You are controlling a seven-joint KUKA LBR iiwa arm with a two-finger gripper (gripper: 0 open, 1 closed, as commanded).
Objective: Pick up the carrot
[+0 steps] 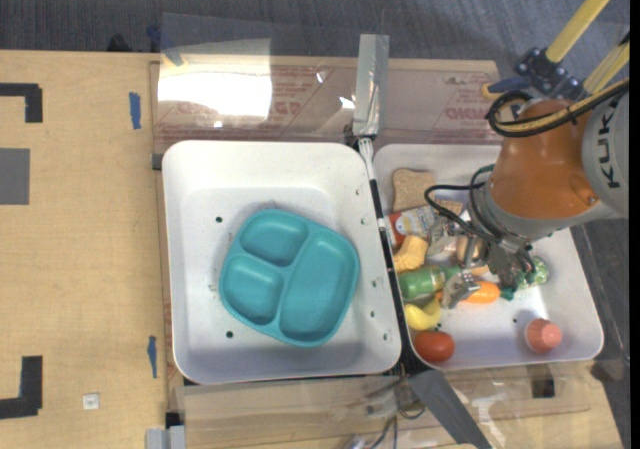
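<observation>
The carrot (pixel 484 293) is a small orange piece lying in the right bin (pixel 580 267); green leaves (pixel 527 274) to its right may be its top. My gripper (pixel 468 277) hangs low over the bin, right at the carrot's left end and partly covering it. The arm's orange band and the cables above hide how the gripper meets the carrot. Whether the carrot is touched or held cannot be made out.
Play food crowds the right bin: a bread slice (pixel 408 187), a yellow-orange piece (pixel 410 254), a green piece (pixel 420 283), a banana (pixel 422 316), a red tomato (pixel 434 344) and a pink fruit (pixel 543 335). The left bin (pixel 190 187) holds a teal divided plate (pixel 290 277).
</observation>
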